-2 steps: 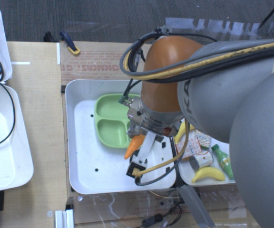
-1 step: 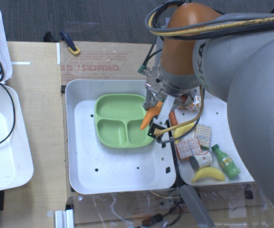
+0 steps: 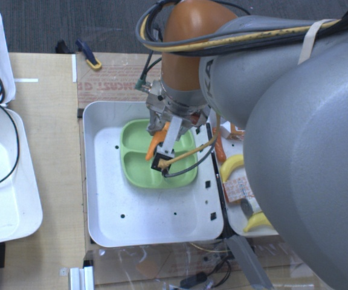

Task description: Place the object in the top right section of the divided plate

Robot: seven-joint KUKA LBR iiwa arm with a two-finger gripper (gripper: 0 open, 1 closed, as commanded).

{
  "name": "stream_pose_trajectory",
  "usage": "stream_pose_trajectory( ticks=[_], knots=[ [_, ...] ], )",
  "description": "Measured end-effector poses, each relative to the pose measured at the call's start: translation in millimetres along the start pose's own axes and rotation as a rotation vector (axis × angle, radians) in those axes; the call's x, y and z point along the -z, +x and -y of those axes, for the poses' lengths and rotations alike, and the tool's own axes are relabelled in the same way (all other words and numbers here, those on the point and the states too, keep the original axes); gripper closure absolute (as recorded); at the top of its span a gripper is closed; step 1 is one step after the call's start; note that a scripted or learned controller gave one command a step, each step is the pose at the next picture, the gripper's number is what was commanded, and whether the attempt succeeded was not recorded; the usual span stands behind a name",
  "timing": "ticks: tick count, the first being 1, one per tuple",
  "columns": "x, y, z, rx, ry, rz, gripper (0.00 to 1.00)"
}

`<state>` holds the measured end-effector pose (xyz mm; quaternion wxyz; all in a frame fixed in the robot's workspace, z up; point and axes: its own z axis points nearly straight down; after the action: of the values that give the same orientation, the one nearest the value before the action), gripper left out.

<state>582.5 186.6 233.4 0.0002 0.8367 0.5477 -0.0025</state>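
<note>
Carrot (image 3: 154, 145) hangs or lies over the middle of the plate (image 3: 135, 171). It slants from upper right to lower left, with its upper end tucked under the claw (image 3: 165, 128) and its lower end near the plate's central ridge. Whether the claw clasps it or merely sits above it I cannot tell, since the wrist hides that. The plate's top right section sits just right of the carrot, so I judge the coming move to be a short shift rightward, then a release.

By count there is one plate and one carrot over it, in one bin (image 3: 101, 192). Right of the plate, past the bin wall, lie a second orange piece (image 3: 220, 151), one banana (image 3: 232, 165), another banana (image 3: 255, 222) lower down, and one printed packet (image 3: 237, 190).
</note>
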Motion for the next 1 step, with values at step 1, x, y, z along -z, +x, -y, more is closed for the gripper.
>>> stream_pose_trajectory(
  ticks=[1],
  knots=[
    [0.2, -0.1, -0.2, 0.0, 0.0, 0.0, 0.0]
  ],
)
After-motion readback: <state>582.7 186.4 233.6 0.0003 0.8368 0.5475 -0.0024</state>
